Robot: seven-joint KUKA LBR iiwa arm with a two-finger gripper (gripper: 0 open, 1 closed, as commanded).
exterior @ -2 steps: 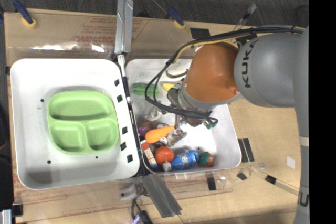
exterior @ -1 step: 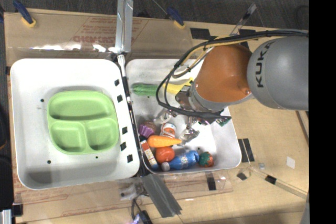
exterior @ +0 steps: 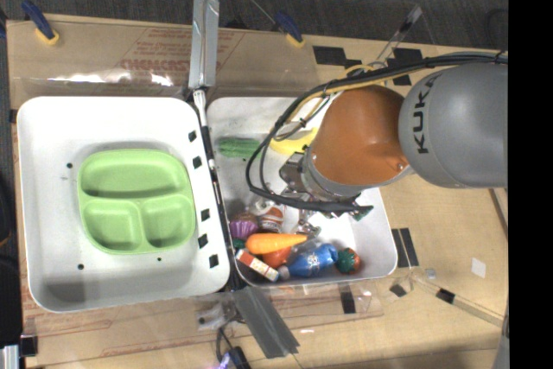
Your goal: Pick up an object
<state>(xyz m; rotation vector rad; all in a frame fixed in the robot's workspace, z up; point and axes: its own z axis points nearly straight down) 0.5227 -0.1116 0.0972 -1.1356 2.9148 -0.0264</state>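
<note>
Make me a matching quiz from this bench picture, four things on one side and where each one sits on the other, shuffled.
Things:
1. green divided tray
2. orange carrot toy
3. blue toy
4. arm's orange band

Places:
A. above the right bin, over its middle
B. near the right bin's front wall, just right of the carrot
C. in the left bin
D. near the front of the right bin, among the pile of toys

Pairs: 1-C, 2-D, 3-B, 4-A

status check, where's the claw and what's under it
Claw low in right bin, grip unclear. Carrot and toys heaped just below. Cables looping over bin.
</note>
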